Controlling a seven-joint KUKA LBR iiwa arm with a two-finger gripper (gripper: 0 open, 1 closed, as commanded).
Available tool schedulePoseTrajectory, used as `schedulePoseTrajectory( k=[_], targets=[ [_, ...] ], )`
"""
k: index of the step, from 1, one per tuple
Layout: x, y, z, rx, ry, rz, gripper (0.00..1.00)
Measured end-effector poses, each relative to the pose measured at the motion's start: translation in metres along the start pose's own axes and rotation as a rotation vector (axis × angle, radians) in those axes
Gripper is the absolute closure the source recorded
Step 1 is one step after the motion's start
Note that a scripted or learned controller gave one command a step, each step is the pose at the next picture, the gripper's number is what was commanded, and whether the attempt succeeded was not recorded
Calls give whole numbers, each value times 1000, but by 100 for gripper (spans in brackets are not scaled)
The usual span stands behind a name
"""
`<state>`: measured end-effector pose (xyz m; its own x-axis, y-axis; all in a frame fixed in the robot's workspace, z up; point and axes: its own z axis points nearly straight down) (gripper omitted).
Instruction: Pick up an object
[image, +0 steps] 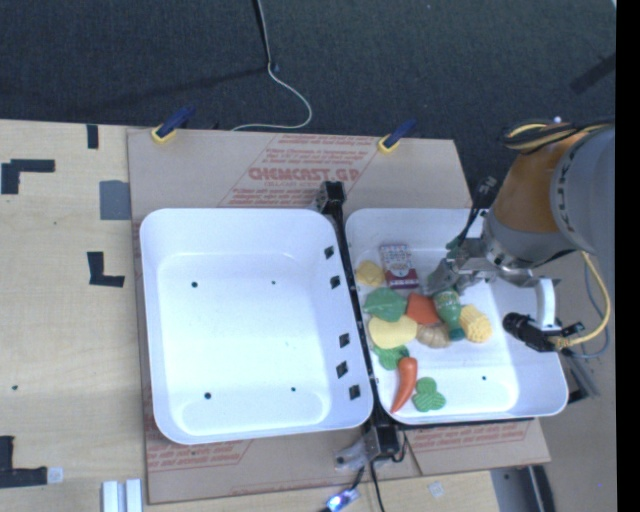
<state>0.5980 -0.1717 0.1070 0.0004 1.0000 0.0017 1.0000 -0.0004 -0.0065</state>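
Toy food sits clustered in right bin (530, 400), toward its left half: yellow piece (369, 272) w/ small red-and-white packet (397, 263) at top, green leafy piece (385, 303), orange-red piece (422, 309), yellow pepper-like piece (391, 331), corn cob (475, 324), tan piece (433, 337), carrot (406, 381) & green piece (430, 397) nearer the front. Gripper (447, 283) is low over the pile's upper right, just beside a green-teal piece (449, 310); can't tell if it's released or clenched, nothing visibly betw. its tips. Left bin (160, 300) sits alongside on cardboard sheet (290, 170).
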Motion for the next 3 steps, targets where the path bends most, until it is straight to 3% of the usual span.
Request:
schedulePoseTrajectory(
  k=[1, 2, 3],
  targets=[
    [9, 13, -8, -6, -1, -3, 100],
    [-2, 2, 20, -15, -5, -1, 100],
    [-9, -60, 19, -15, -4, 1, 100]
  ],
)
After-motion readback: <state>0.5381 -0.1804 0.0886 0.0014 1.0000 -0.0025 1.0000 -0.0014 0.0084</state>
